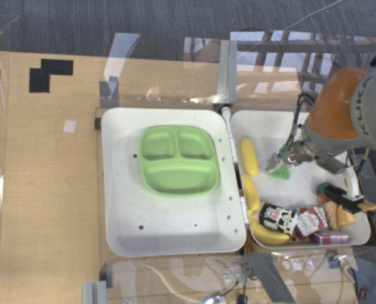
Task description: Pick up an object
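Low over the right bin (264,122), claw (280,163) against a green object (280,173).

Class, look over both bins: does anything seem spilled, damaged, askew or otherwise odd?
Nothing looks spilled or broken. The green divided plate lies flat in the left bin. In the right bin, the corn cob, banana and small packages crowd the near side.

Green divided plate (178,159); yellow corn (249,156); yellow banana (268,233); black-and-white cow-print carton (276,218); white bins (121,189).
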Controlling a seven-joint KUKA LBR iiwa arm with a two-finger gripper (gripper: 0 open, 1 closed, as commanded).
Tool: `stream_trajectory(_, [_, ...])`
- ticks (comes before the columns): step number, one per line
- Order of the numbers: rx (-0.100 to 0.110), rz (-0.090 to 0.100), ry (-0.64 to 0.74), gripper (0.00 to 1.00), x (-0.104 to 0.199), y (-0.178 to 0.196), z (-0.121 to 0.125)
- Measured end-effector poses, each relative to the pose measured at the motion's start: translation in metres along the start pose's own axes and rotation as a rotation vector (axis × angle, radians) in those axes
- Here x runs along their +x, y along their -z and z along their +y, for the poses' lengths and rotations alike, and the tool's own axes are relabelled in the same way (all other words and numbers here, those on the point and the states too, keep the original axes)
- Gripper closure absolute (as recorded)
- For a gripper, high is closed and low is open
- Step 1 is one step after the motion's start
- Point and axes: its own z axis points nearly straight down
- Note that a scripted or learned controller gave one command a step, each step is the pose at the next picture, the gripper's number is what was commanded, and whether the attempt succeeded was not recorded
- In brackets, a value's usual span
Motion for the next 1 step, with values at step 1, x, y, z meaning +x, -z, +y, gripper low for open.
stream_trajectory(1, [0.015, 0.005, -0.027, 1.0, 0.054, 0.0825, 0.0713])
